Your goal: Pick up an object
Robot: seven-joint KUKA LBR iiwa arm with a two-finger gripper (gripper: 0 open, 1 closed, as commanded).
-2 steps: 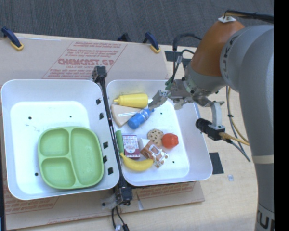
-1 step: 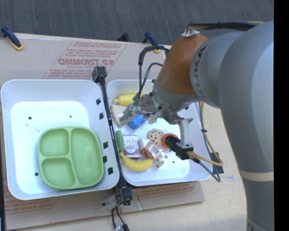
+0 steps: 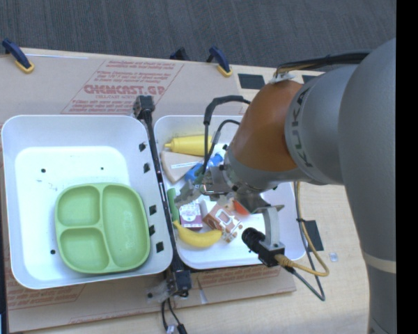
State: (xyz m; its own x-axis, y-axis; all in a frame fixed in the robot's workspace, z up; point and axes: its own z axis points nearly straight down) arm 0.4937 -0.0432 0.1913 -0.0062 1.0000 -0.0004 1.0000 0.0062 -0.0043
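The right bin (image 3: 226, 256) holds a pile of small items: a yellow squeeze bottle (image 3: 188, 145) at the back, a banana (image 3: 198, 237) at the front, a purple-and-white packet (image 3: 189, 215), a brown-and-white carton (image 3: 221, 221) and something blue (image 3: 195, 173). My gripper (image 3: 210, 186) reaches down into the middle of this pile, just above the packet and carton. The arm's wrist covers the fingers, so their state is hidden.
The left bin (image 3: 28, 152) holds a light green three-compartment plate (image 3: 102, 227). A black divider with clips (image 3: 153, 186) runs between the bins. Cables and a black connector (image 3: 259, 245) hang at the right bin's front. Blue clamps (image 3: 219, 60) grip the back board.
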